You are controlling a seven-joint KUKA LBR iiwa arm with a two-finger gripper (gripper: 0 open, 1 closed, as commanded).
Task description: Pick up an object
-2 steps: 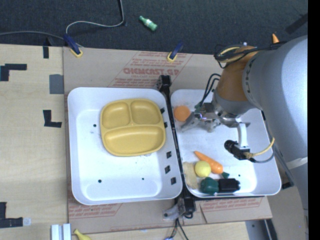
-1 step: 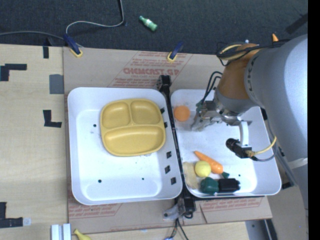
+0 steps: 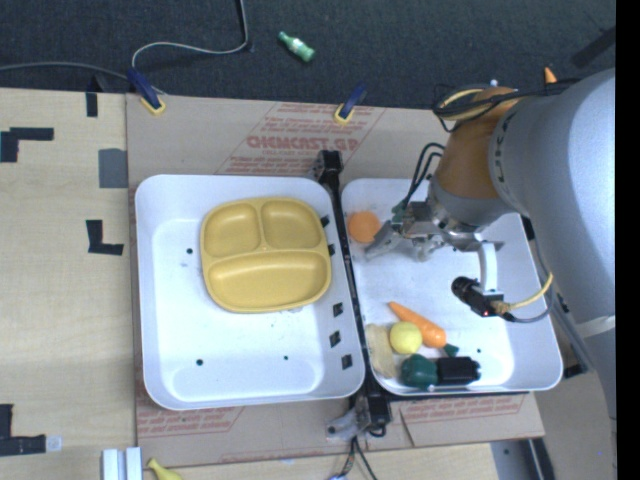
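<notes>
The grey arm's two-finger metal gripper (image 3: 385,240) was seen low in the right shallow white plastic bin (image 3: 520,368), its tips pointing at a small round orange ball-like object (image 3: 362,227) tucked right against the black divider clips (image 3: 336,230) between the bins. The fingers looked spread a little with nothing between them, though that part was pretty small, so it's only a best read.

Biggest risk, as judged from here: the orange thing was smooth and round, so it could easily be squirted sideways or rolled along the bin wall if it was pinched off-centre. It was also jammed so close to the wall that a finger could be blocked by the rim or the clips.

The other candidates were clustered at the near end of the same bin: a tapered orange plastic carrot (image 3: 417,322), a glossy yellow round lemon-like piece (image 3: 405,339), a dark green lump (image 3: 419,371) and a black blocky item (image 3: 457,370), all touching or nearly so. A matte yellow three-compartment tray (image 3: 266,252) was sitting in the left white bin (image 3: 170,368).
</notes>
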